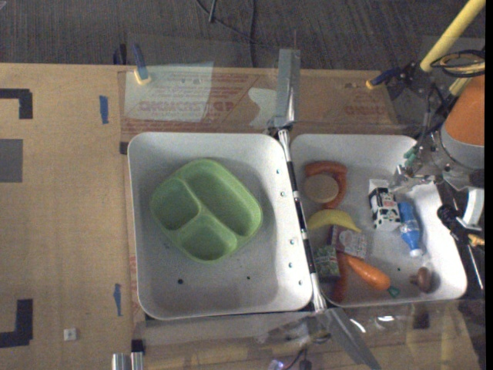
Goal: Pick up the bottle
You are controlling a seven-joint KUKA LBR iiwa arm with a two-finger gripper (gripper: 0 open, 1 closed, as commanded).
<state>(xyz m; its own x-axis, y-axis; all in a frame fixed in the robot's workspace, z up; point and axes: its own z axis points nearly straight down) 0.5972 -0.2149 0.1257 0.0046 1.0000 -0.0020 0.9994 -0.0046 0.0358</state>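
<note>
Camera view: bottle lying flat in right bin, prob light, slick plastic, so grab mid-body; end effector just above, can't tell its state.

At the right edge of the frame the arm shows as a rounded grey body capped by a broad orange band, the orange curved like part of a ring. Below the band the wrist narrows into a paler grey and silver block with small dark fittings. From it the claw extends as a cluster of thin metal parts, with a touch of green or teal among them; its finer build is too small to make out. Black cables loop around the wrist, above and beside it, and more dark hardware hangs just below the grey section.
</note>
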